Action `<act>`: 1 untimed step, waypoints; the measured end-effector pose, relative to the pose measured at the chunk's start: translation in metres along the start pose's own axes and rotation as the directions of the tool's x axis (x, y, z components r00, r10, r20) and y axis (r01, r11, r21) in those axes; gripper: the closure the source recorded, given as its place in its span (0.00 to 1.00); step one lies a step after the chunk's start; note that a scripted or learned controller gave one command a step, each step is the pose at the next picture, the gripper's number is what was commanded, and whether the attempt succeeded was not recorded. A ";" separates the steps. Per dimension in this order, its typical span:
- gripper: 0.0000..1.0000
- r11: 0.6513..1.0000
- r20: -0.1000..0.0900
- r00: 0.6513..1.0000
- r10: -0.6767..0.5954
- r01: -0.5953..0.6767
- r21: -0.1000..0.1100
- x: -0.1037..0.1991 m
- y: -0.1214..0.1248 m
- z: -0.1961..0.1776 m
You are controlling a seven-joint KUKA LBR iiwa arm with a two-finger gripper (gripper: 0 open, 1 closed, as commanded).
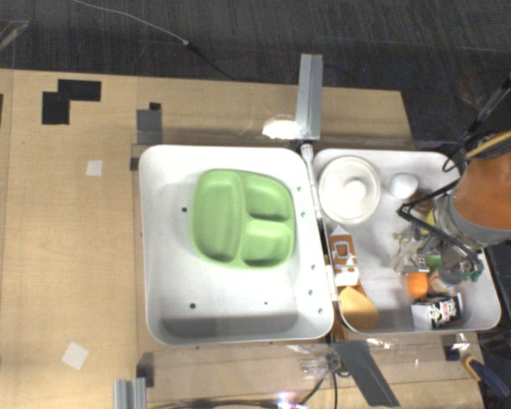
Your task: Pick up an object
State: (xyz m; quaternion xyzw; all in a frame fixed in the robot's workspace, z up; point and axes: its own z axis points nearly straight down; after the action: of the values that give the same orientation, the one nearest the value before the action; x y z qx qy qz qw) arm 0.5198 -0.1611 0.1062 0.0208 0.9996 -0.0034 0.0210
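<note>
**Camera view: arm low over the right bin's clutter**

Camera view showed the two-finger gripper (pixel 430 258) reaching in from the right and hanging low over the right-hand shallow white plastic bin (pixel 383 237). Whether it was open or closed could not be told, since wires and the wrist's metal parts hid it.

Just beside the gripper, on its near side, lay a small orange rounded object (pixel 418 285). It looked light and smooth, likely to slip, and would best be taken across its middle. Nearer still sat a small white packet with dark print (pixel 439 312), apparently soft and crushable.

At the bin's far side stood a round white bowl (pixel 349 187), glossy and stiff, probably graspable only by its rim, with a small white cap-like piece (pixel 404 184) to its right. Against the near-left wall rested a tan, matte wedge (pixel 358 305) and, beyond it, a small brown-and-white carton (pixel 341 256).

The left-hand white bin (pixel 166 228) held a light green divided plastic tray (pixel 243 218), broad and rigid.
</note>
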 end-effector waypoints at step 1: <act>0.00 1.000 -0.001 1.000 0.000 0.000 0.000 0.000 0.000 0.000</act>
State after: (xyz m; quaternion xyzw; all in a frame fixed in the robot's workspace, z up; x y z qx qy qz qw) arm 0.5196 -0.1608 0.1058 0.0207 0.9996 -0.0032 0.0205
